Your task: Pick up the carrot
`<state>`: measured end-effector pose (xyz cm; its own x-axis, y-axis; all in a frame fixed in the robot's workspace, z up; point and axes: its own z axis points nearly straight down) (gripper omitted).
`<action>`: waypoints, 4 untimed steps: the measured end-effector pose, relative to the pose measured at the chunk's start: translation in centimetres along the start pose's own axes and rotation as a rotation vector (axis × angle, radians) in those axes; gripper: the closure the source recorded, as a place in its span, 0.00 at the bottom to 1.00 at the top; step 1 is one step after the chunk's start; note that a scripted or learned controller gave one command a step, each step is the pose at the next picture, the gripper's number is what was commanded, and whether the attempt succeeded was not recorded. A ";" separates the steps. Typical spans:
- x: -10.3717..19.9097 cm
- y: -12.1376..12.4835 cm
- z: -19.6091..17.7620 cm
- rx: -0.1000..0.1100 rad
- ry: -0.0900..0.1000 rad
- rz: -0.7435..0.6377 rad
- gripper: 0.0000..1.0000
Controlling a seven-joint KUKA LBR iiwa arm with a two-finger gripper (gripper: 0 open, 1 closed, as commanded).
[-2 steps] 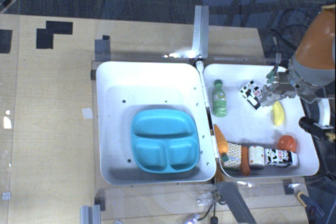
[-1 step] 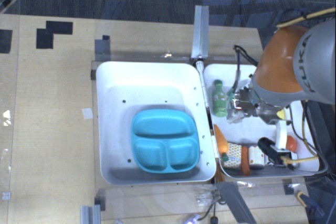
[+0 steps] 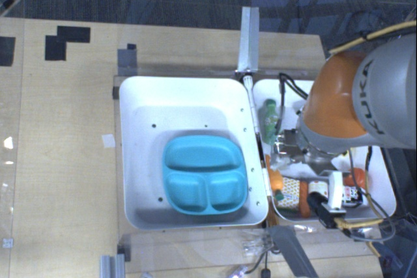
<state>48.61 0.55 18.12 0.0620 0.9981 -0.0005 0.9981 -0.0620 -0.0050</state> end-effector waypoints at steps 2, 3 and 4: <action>-2.2 2.2 -0.3 0.000 -0.001 0.043 1.00; 0.8 2.3 -5.2 -0.002 -0.001 0.373 1.00; -5.1 0.7 -0.6 0.001 -0.001 0.653 1.00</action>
<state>49.02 -4.62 18.75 0.6560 0.7547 -0.0049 0.7547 -0.6560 -0.0047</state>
